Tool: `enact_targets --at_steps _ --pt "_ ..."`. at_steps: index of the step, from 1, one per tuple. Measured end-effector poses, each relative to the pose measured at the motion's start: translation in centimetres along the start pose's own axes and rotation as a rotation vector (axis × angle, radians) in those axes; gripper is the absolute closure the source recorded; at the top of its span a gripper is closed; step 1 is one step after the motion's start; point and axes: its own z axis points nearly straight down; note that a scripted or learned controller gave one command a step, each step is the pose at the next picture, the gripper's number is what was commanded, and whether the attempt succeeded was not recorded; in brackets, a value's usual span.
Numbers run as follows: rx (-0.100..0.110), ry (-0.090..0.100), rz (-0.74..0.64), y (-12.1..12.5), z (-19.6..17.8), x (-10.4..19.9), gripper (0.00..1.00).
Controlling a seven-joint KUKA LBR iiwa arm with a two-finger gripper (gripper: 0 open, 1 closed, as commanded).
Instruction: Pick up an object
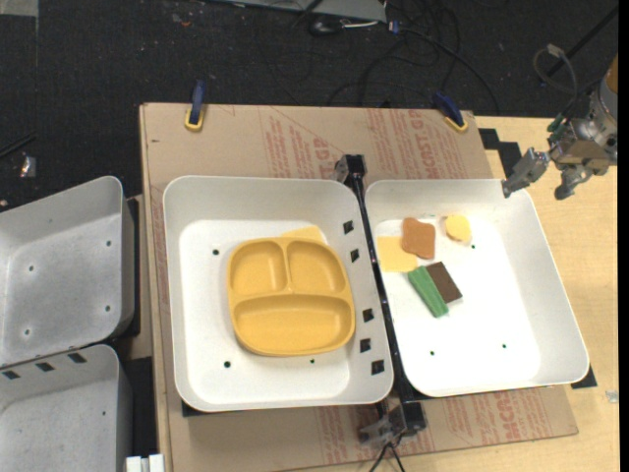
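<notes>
Right bin (550, 303): one green block (427, 291), brown block (444, 281), tan slab (419, 237), two yellow pieces (flat), gripper (546, 178) spread wide, empty, left bin (187, 264): one yellow tray (291, 296).

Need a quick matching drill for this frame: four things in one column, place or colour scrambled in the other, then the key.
Things:
1. divided tray
2. green block
3. gripper
4. round yellow piece

Descriptions:
A. above the right bin's far right corner, fingers apart
B. in the left bin, yellow, three compartments
C. right bin, touching the dark brown block
D. right bin, just right of the orange-brown piece

Pairs: 1-B, 2-C, 3-A, 4-D
</notes>
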Motion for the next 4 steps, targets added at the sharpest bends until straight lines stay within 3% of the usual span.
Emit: enact_targets --at_steps 1,2,4 --pt "-0.011 -0.003 -0.003 0.2 -0.7 0.1 0.0" --pt "-0.007 -0.002 -0.003 0.5 3.6 0.3 0.0" --pt "-0.006 -0.001 0.0 -1.0 15.7 0.0 0.0"
